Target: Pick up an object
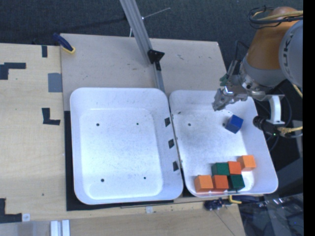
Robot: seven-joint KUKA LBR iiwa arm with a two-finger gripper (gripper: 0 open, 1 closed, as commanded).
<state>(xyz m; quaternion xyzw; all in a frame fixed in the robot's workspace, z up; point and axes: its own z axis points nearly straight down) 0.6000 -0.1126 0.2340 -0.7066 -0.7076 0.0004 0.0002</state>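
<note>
A blue block lies in the right bin, near its right wall. My gripper hangs over the upper part of that bin, just up and left of the blue block and apart from it. Nothing shows between its fingers. At the bin's front right corner sits a cluster of several orange and green blocks, with one orange block a little apart at the right.
The left bin lies beside the right one. A slanted metal pole crosses the bench behind the bins. The grey arm with its orange band reaches in from the upper right.
</note>
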